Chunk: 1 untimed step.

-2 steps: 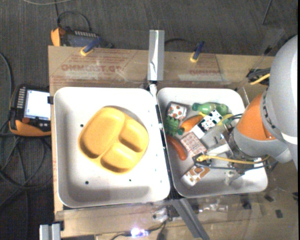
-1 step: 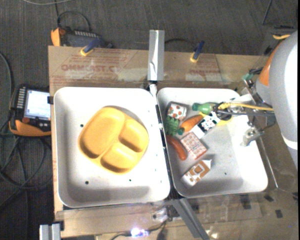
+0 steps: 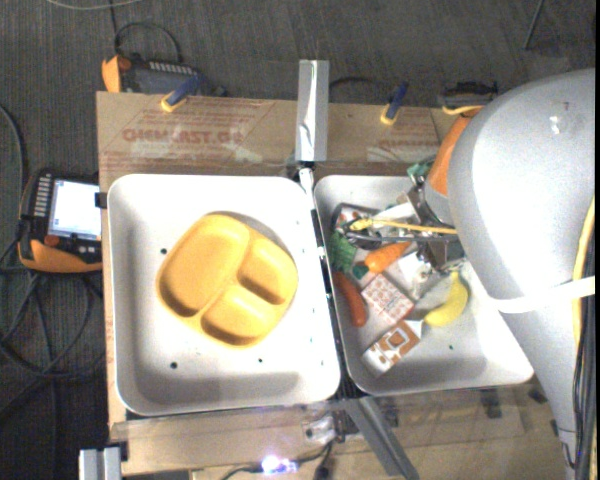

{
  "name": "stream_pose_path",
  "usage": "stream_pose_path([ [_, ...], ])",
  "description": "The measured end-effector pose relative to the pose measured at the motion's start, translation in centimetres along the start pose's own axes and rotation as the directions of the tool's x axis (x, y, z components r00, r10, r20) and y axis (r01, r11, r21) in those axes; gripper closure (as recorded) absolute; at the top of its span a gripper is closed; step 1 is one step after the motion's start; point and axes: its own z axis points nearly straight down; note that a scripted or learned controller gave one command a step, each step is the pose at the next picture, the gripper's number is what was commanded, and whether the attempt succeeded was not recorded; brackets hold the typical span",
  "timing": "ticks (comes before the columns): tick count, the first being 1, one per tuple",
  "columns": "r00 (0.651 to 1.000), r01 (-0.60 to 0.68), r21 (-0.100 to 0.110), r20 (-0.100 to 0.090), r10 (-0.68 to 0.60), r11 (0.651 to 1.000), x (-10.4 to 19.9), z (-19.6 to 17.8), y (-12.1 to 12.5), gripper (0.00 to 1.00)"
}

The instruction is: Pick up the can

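— So, where's the can?
— Probably that dark thing in the right bin, crowded by the carrot.
— Fingers?
— Can't tell; the arm hides them. Clutter could spoil the grasp.

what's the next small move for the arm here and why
Probably lift the gripper slightly and hold off on closing. It sits low over a cluttered heap in the right bin, among a carrot, banana and small cartons, and I cannot pick out the can there. A clearer view would help choose a grasp.
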Motion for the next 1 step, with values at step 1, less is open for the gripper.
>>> stream_pose_path([
  [1, 1.000, 0.002, 0.000, 0.012, -0.002, 1.000, -0.30, -0.70, 0.05, 1.00],
])
